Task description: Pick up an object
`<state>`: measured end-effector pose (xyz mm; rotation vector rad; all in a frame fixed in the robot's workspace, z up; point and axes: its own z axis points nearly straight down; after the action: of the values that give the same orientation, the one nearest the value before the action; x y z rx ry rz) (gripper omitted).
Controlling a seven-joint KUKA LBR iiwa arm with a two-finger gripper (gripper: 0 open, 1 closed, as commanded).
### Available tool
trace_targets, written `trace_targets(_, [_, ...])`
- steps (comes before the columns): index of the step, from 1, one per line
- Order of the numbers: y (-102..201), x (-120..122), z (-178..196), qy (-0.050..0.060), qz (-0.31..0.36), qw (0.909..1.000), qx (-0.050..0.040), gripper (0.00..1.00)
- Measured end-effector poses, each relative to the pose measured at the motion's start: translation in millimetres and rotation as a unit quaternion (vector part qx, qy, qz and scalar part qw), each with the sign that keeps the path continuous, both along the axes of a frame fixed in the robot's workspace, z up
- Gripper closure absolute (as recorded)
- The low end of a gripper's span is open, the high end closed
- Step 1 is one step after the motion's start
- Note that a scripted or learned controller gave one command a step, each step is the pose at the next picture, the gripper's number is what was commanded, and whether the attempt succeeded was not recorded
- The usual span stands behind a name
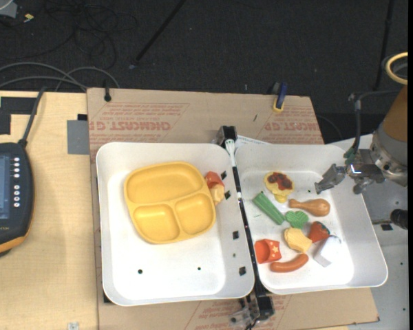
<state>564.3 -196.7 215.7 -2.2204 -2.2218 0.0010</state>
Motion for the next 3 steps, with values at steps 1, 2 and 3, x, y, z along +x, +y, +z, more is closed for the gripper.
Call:
trace_targets(1, [-1, 0, 10, 0.0, 0.0, 1.0, 0.0004, 1.0])
trace_targets(2, [93, -39, 50, 0.0, 0.004, 1.0, 0.002, 1.0])
trace_targets(3, [149, -10, 136, -0.004, 0.003, 1.0, 0.0006, 1.0])
